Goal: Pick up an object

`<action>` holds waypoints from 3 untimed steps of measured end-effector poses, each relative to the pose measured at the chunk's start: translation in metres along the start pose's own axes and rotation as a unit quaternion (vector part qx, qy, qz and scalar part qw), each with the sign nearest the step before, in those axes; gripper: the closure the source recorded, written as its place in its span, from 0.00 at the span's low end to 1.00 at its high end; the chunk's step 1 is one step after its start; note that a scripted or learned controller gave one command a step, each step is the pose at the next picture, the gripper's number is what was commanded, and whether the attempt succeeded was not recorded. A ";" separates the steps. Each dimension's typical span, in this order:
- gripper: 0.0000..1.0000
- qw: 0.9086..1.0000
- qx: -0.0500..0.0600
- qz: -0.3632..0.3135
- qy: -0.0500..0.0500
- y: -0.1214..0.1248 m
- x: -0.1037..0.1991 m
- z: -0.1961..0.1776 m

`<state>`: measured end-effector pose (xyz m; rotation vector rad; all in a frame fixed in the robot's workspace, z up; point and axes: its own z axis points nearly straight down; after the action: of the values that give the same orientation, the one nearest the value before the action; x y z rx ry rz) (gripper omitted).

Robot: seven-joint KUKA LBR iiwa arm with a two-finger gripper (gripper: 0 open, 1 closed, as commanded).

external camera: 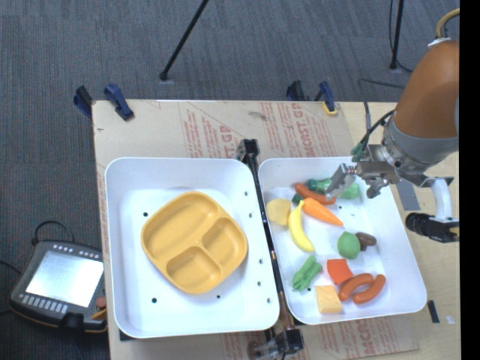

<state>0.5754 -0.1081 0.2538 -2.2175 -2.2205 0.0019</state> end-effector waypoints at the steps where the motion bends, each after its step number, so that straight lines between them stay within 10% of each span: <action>1: 0.00 1.000 0.001 0.002 0.000 -0.035 0.013 0.141; 2: 0.00 1.000 0.000 0.001 0.000 -0.008 0.020 0.167; 3: 1.00 1.000 0.001 0.003 0.001 -0.008 0.020 0.157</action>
<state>0.5671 -0.0877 0.0965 -2.2234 -2.2110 0.0025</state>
